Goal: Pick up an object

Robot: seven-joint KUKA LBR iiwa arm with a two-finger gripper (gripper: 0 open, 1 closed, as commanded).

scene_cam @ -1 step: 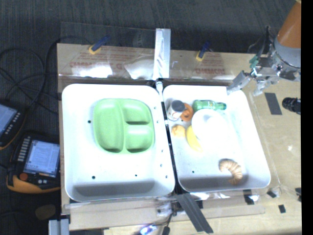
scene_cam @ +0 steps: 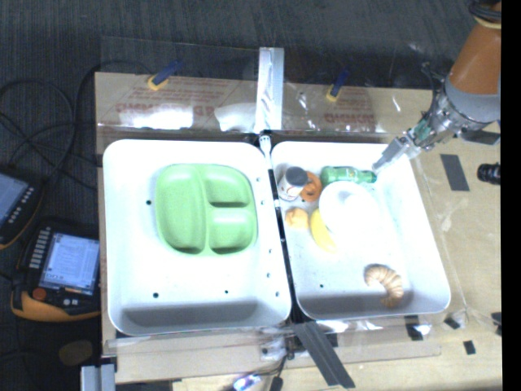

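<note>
— Where is the arm?

— It comes in from about two o'clock, grey with an orange band. Its gripper hangs over the far right corner of the right bin, pointing down toward the eight o'clock side.

— Is it open or closed?

— I cannot tell; the tip is too small and blurred. Nothing shows in its grasp.

— What lies in that bin?

— A green bottle on its side at the bin's twelve o'clock, just beside the gripper tip, though I cannot tell whether they touch. A white bowl sits just below it, near the bin's middle. A banana lies against the bowl's eight o'clock side, with a small orange piece next to it. At the bin's ten o'clock corner is a small cluster: a dark round thing, something white and something orange, too small to name. A croissant lies toward five o'clock, well apart from the rest.

— And the left bin?

— It holds a green divided plate, close to its middle.
</note>
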